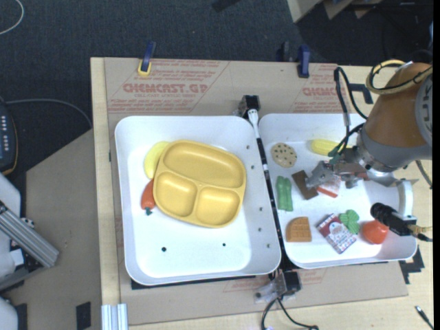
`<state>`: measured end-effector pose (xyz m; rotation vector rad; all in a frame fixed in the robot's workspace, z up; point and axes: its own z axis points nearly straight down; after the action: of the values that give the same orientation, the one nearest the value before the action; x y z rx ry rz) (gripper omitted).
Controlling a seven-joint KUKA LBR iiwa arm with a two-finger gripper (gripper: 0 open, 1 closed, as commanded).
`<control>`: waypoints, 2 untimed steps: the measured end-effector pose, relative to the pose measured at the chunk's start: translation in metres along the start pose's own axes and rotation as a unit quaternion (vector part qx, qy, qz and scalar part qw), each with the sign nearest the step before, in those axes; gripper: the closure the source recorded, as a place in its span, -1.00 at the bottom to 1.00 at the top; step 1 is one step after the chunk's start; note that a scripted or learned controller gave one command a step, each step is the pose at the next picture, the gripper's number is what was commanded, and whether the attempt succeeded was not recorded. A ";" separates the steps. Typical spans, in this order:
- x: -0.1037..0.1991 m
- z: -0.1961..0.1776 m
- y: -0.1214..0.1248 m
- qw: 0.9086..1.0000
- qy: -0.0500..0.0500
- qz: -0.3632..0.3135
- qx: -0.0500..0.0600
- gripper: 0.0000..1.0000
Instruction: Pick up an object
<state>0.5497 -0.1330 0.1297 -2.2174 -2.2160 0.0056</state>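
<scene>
I see two white bins side by side on the desk (110, 184), which is covered by cardboard sheeting printed with red lettering.

Left bin (130, 150): a yellow divided tray (199, 183) with three compartments sits in the middle, slightly tilted. A yellow banana-like piece (152, 158) pokes out from under the tray's far-left edge. A red-orange pepper-like toy (148, 196) lies against the tray's left side, touching it. The near part of this bin shows bare white floor with two small dark dots.

Right bin (302, 253): lots of small toy food. A round cookie (283, 155) sits far left. A yellow piece (322, 146) lies to its right, near the far wall. A green bar-shaped piece (284, 192) lies along the left wall. A brown chocolate-like block (303, 184) sits just right of it. A tan bread-slice piece (298, 229) is near the near-left corner. A red and white packet (336, 233) lies right of that, with a green leafy piece (350, 219) touching it on its far-right side. A red tomato (375, 232) sits at the near-right end.

The arm comes in from the right, orange band at the far right. The claw (328, 179) is down low in the right bin's middle, over a red and white item (328, 190) just right of the brown block. I cannot tell how far the claw's jaws are parted, or whether it has hold of anything; its body hides that.
</scene>
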 end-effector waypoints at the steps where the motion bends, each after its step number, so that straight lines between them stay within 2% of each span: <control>1: -0.001 0.044 0.002 1.000 -0.003 0.000 -0.005 -1.00; 2: -0.003 0.029 0.004 1.000 -0.005 0.001 -0.010 1.00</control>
<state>0.5535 -0.1363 0.1004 -2.2352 -2.2298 -0.0051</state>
